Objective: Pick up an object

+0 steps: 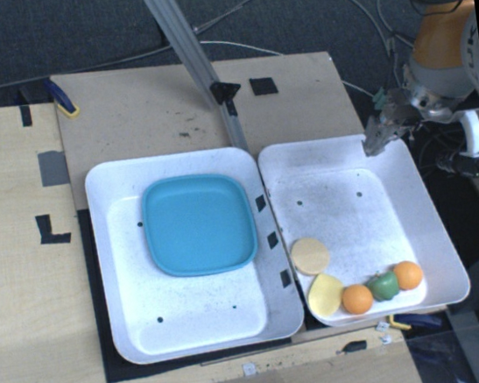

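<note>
The right bin (347, 171) holds several small food-like objects near its front edge: a pale round piece (309, 255), a yellow piece (325, 294), an orange ball (356, 299), a green piece (383, 285) and a second orange ball (408, 275). My gripper (377, 138) hangs over the back right corner of that bin, far from the objects. Nothing shows between its fingers.
The left bin (123, 247) carries a square blue plate (199, 224). A grey metal pole (193, 51) slants down to the gap between the bins. Cables trail across the dark floor behind the bench.
</note>
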Tool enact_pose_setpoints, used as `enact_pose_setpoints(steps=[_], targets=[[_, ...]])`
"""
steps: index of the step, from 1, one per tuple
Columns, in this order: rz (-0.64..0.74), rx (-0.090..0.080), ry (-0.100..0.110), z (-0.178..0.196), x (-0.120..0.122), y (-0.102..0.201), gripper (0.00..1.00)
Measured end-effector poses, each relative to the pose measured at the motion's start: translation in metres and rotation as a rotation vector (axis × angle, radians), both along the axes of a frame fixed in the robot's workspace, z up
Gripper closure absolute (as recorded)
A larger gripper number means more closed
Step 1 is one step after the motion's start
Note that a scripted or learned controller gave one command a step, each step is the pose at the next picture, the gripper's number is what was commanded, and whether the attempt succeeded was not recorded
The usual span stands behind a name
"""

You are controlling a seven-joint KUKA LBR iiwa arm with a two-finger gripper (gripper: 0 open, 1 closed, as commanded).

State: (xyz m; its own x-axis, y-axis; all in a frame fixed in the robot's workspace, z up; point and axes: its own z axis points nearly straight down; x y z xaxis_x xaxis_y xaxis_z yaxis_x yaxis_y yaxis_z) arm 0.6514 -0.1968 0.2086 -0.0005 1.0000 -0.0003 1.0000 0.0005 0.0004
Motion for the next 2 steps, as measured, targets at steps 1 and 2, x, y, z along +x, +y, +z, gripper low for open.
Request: enact_pose_setpoints(steps=[1,2], targets=[[0.003,0.001,0.001,-0.008,0.002,0.050,1.00],[0.003,0.001,0.001,-0.008,-0.005,0.101,1.00]])
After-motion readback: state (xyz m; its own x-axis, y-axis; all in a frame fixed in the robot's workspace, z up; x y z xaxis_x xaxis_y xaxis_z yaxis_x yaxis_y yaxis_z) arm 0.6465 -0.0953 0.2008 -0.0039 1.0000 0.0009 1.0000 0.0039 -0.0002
